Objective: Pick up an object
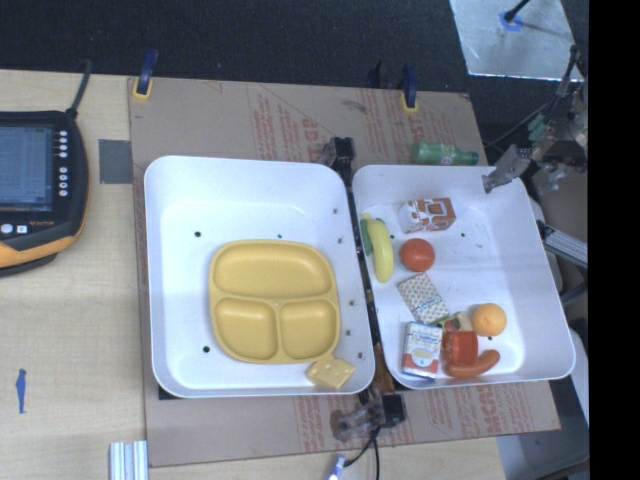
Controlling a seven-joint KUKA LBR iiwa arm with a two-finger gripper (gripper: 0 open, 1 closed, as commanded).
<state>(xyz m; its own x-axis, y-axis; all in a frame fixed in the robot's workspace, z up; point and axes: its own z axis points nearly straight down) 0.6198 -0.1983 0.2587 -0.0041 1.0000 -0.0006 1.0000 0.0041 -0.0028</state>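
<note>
The right bin holds several small items: a yellow banana, a red tomato, a brown and white carton, a patterned packet, an orange, a small juice box, a red block and a sausage. My gripper shows as a grey part over the bin's far right corner, apart from all of these items. Nothing is visibly held in it.
In the left bin lies a yellow divided plate, with a pale yellow wedge at the bin's front right. A green bottle lies on the cardboard behind the right bin. A control pendant sits far left.
</note>
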